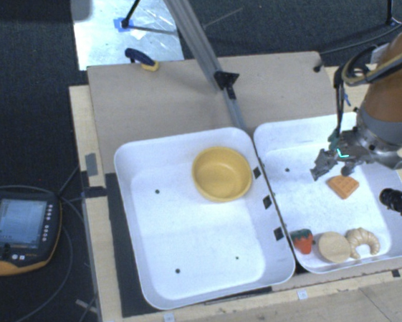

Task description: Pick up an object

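Grey arm (382,132) with orange band, black cable, dark fingers (322,166).

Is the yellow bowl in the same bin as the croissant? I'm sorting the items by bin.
No: the yellow bowl sits in the left bin, while the croissant lies in the right bin.

One fixed overhead view, slanted down on both bins (198,265) (arm (395,91) entering from right).
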